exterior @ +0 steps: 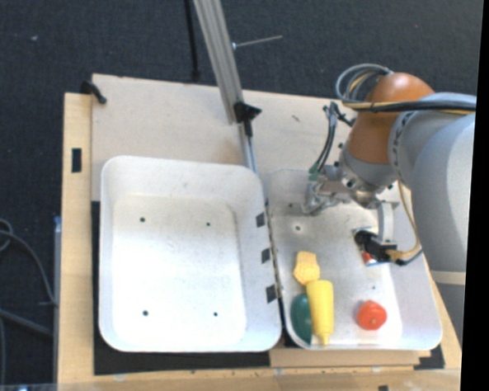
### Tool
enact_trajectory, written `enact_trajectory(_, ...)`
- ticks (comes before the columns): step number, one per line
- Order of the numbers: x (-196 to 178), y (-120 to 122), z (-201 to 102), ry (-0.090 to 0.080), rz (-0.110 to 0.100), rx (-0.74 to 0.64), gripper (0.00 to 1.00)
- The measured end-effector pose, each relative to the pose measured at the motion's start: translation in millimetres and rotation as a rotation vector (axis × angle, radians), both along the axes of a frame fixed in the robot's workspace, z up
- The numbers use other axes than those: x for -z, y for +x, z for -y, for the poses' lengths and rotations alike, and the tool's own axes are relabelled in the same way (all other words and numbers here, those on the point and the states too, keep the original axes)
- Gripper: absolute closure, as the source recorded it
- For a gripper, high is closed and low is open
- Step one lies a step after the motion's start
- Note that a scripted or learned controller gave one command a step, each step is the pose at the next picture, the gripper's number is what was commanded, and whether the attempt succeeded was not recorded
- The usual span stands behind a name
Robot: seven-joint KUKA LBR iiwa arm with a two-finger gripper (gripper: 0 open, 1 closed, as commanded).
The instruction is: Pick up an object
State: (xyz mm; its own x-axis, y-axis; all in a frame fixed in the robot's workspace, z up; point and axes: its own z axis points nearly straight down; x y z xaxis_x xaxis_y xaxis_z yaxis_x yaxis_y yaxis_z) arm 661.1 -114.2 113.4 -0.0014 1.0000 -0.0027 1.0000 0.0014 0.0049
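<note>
In the right bin, several small objects lie near the front. A pale yellow piece sits above a yellow bottle-shaped object. A dark green object lies to the left of the bottle, and a red-orange round object rests to the right. My gripper hangs over the back left part of the right bin, well behind these objects. Nothing shows between its fingers.
The left bin stands beside the right one. A slanted metal pole rises from the bench behind the bins. A small black and red part hangs from the arm over the right bin. Cables lie on the floor at left.
</note>
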Motion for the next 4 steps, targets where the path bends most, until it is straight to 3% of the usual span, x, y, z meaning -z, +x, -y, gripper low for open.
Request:
enact_trajectory(2, -112, 9, 7, 0.001, 0.003, 0.0, 1.0)
enact_trajectory(3, -114, 10, 8, 0.0, -0.002, -0.001, 1.0)
enact_trajectory(4, -125, -14, -29, 0.001, -0.004, -0.002, 1.0)
